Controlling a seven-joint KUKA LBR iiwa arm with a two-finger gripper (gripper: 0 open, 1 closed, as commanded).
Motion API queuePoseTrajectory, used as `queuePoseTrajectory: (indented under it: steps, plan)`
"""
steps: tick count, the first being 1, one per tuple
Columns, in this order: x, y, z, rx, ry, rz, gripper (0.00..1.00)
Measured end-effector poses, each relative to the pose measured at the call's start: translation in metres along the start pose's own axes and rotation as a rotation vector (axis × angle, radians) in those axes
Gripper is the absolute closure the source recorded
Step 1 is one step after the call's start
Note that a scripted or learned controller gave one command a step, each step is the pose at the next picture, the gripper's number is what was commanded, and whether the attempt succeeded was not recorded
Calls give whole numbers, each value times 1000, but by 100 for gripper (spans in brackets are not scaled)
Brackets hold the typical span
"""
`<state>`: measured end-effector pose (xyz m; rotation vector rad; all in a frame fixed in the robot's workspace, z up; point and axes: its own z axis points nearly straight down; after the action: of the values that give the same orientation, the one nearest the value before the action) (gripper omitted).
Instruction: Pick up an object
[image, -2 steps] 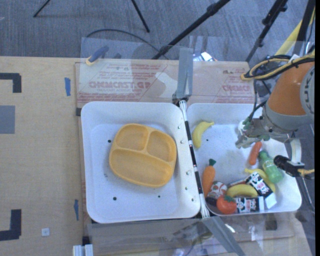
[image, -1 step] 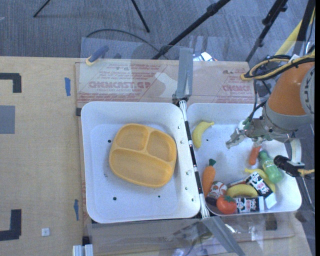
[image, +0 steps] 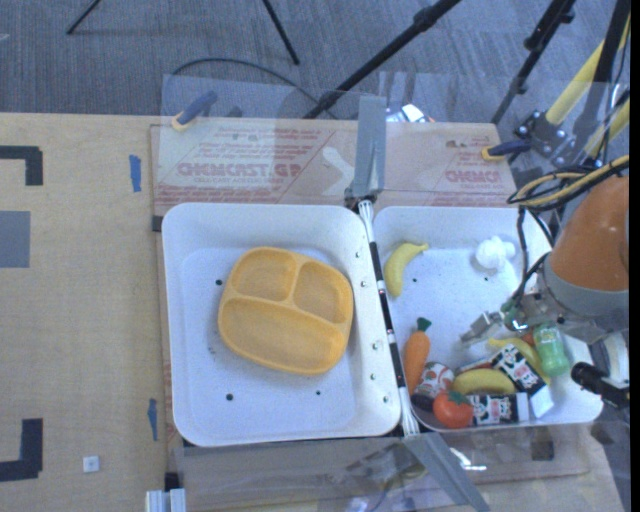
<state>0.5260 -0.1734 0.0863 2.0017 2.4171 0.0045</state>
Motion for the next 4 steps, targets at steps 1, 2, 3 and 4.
queuePoseTrajectory:
  steps: [1,2,3,4]
  plan:
    - [54,34,-50,4,1,27,0]
    - [34,16,-64,4,0,42,0]
    - [13,-42,0,-4,-3,4,0]
    - [23,-43,-34,4,0,154,0]
